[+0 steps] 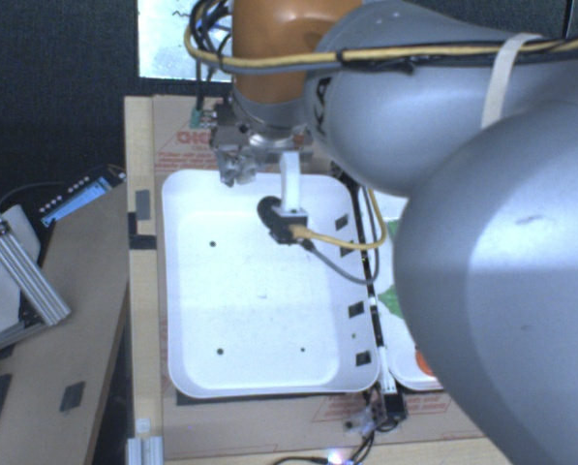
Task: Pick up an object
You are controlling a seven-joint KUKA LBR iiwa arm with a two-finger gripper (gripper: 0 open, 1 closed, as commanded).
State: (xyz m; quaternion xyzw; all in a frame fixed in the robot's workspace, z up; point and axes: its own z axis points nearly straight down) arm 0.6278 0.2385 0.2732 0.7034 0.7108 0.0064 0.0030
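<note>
Arm (pixel 443 163) covers most of right bin (pixel 405 371). Left bin (pixel 259 298) bare where visible. Jaws (pixel 238 168) sit over left bin's far rim; state cannot tell. Green and orange objects (pixel 410 342) show in right bin, well right of jaws.

red print on cardboard (pixel 187 143), unreadable

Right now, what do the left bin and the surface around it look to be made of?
The left bin looks like moulded white plastic with a smooth, slightly glossy finish: rounded corners, a raised rim and soft light reflections. The surface around it looks like tan cardboard or fibreboard, matte; red print shows along its edges, which suggests cardboard, though the view leaves it open.
</note>
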